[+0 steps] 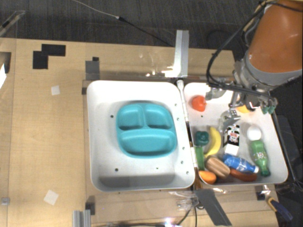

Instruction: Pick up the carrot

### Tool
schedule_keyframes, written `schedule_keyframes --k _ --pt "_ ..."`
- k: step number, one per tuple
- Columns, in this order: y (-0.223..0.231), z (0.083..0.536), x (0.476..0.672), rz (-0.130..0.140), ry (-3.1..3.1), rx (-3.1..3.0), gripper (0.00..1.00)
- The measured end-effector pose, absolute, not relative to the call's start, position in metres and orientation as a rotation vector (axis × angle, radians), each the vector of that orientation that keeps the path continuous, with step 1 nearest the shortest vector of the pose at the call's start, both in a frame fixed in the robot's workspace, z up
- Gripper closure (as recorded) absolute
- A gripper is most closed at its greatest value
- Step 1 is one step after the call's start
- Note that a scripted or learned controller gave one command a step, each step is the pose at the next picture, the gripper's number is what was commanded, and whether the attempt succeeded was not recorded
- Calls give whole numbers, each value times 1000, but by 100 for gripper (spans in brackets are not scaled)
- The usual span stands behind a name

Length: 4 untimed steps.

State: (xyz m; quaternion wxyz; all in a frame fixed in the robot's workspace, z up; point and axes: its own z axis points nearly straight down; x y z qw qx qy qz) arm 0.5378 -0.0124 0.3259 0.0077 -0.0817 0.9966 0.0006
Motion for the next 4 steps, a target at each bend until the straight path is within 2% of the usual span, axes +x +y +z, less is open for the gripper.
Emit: schedule_keyframes --k 1,2,3,4 --pt "12 182 502 3 3138 -158 0" --pt "13 197 506 2 3120 -165 100" --pt "13 197 506 3 3121 -165 0" --pt "13 197 506 3 3121 -165 0"
